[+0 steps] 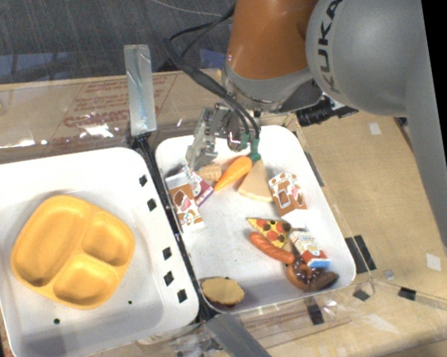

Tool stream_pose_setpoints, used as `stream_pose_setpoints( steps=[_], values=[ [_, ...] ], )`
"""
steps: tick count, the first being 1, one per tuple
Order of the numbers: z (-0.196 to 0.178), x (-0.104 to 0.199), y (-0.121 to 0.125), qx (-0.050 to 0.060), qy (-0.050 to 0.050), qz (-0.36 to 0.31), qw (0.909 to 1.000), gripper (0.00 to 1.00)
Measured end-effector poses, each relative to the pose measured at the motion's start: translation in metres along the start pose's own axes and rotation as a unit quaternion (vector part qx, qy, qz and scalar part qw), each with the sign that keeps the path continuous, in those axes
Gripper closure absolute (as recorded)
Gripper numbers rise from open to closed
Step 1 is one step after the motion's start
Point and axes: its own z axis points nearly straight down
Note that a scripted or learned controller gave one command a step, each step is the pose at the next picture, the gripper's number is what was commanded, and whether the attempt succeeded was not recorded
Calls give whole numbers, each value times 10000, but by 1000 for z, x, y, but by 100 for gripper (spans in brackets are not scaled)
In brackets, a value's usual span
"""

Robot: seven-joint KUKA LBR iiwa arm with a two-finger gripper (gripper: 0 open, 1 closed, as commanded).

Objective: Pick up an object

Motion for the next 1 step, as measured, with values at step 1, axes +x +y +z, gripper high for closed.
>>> stream_pose_setpoints(
  steps=[1],
  values=[
    [67,44,40,14,46,927,9957,100]
  ],
)
